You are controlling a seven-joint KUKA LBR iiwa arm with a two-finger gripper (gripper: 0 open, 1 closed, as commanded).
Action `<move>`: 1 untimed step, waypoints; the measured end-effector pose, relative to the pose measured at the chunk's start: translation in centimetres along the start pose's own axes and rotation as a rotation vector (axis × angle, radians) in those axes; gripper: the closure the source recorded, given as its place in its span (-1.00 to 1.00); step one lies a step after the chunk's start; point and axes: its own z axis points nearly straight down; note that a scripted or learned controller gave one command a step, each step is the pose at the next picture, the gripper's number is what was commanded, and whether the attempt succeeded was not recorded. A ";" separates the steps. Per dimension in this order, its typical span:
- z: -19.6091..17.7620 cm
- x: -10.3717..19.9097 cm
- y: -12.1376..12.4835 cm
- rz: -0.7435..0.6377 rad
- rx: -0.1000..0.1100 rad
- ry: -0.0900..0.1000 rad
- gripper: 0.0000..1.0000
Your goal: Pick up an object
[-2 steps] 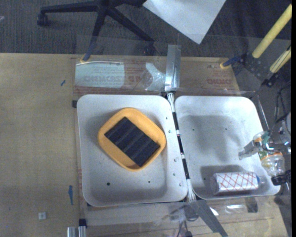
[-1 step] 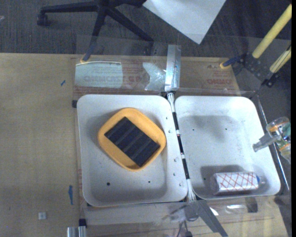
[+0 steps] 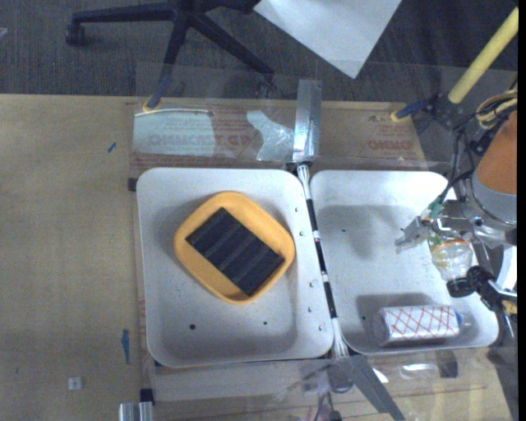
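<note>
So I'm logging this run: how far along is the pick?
Nothing looks picked yet. The yellow pad lies flat in the left bin, and the checked roll lies in the right bin. The gripper sits over the right bin near a clear bottle. Grasping and lifting remain.

Robotics lab: wooden tabletop (image 3: 57, 247) with two white bins (image 3: 164, 329) taped in place, grey carpet (image 3: 82, 70) behind, office chair base (image 3: 177, 25), cables (image 3: 485, 107) and robot arm (image 3: 497, 177) at right.
</note>
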 end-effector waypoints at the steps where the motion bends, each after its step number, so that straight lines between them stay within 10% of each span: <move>1: 0.0 0.0 0.0 0.000 0.000 0.000 -1.00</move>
